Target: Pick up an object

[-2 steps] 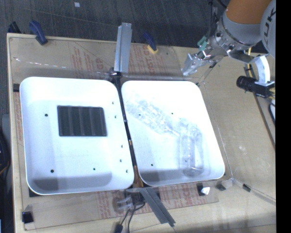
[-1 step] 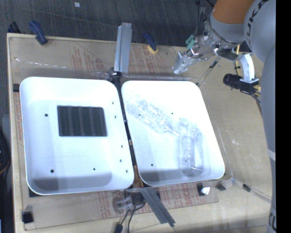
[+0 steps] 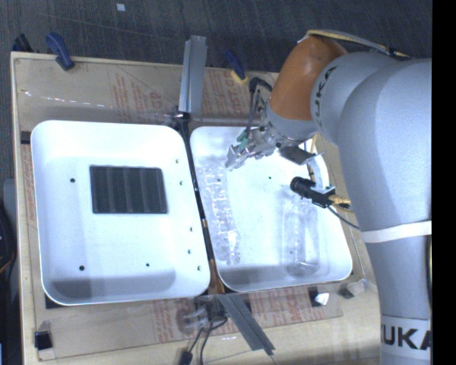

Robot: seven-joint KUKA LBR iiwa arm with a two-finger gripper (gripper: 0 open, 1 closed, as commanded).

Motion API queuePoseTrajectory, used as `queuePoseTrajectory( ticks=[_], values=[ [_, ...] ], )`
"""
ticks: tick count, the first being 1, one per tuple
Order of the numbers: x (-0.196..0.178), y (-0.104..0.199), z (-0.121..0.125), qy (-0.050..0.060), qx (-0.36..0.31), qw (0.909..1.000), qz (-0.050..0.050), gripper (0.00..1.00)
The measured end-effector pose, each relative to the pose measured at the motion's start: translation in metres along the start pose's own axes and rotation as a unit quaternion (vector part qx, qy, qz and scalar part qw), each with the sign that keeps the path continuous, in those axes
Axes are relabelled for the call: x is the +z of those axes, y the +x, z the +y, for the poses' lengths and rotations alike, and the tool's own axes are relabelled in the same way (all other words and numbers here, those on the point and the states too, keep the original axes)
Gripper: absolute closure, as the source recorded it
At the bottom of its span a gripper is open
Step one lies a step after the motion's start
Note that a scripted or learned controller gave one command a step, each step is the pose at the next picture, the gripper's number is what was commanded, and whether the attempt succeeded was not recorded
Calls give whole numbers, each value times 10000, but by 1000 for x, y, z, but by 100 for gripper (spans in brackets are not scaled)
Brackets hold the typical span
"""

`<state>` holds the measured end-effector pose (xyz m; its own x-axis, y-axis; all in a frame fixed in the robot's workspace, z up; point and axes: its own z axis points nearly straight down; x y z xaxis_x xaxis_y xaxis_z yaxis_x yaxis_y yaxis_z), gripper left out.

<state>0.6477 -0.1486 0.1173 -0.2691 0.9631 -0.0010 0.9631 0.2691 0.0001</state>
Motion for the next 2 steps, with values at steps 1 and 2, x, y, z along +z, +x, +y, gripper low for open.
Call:
queuePoseTrajectory(
  ticks=[1, 2],
  values=[
    [-9, -14, -2, -64, 57, 9999, -133, 0],
    [23, -11, 7, -13, 486, 9988, -7, 0]
  ],
)
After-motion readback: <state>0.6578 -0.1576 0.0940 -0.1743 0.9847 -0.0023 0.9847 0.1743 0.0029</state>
